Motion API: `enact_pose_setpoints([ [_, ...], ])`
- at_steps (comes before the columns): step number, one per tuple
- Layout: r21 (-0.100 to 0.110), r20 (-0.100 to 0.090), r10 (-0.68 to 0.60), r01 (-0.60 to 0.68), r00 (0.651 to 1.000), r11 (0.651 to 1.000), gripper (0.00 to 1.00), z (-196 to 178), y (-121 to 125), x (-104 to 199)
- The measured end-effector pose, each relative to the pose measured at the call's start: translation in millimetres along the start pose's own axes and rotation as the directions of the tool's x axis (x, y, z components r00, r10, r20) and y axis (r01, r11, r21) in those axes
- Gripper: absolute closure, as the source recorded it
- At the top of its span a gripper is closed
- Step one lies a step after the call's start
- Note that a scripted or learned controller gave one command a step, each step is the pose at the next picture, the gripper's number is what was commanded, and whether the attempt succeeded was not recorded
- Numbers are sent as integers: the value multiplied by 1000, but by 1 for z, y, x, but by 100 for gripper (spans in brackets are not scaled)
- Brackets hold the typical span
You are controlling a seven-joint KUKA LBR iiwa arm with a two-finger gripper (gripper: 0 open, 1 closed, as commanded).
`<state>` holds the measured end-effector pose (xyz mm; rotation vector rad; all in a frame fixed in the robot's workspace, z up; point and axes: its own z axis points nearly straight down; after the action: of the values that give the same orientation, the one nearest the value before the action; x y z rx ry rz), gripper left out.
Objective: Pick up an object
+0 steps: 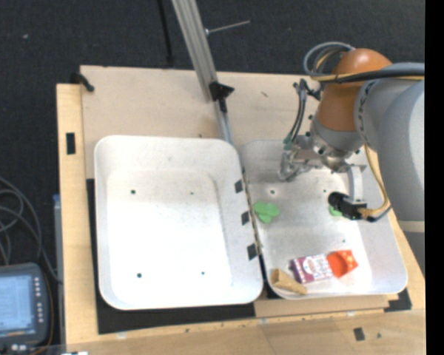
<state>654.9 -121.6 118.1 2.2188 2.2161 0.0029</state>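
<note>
In the right bin (pixel 385 272) lie a small green piece (pixel 266 212), a purple and orange carton (pixel 322 266) near the front edge, and a tan block (pixel 284 280) at the front left corner. My gripper (pixel 288 170) hangs over the back left part of this bin, above and slightly right of the green piece. Nothing shows between its fingers. The grey arm with its orange band (pixel 348 98) reaches in from the right.
The left bin (pixel 170 220) sits beside the right one. A slanted metal pole (pixel 200 50) rises from behind the bins. A black and green connector (pixel 342 206) hangs off the arm's cable over the right bin. A screen (pixel 11 302) stands at the lower left.
</note>
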Motion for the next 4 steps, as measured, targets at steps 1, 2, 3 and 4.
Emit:
enact_pose_setpoints([
  [1,-1,-2,-5,5,1000,1000,100,-55,-5,6],
  [2,-2,-2,-5,5,1000,1000,100,-109,1,15],
  [3,2,-2,-7,7,1000,1000,100,-119,1,14],
  [4,1,-4,-8,8,1000,1000,100,-129,7,68],
])
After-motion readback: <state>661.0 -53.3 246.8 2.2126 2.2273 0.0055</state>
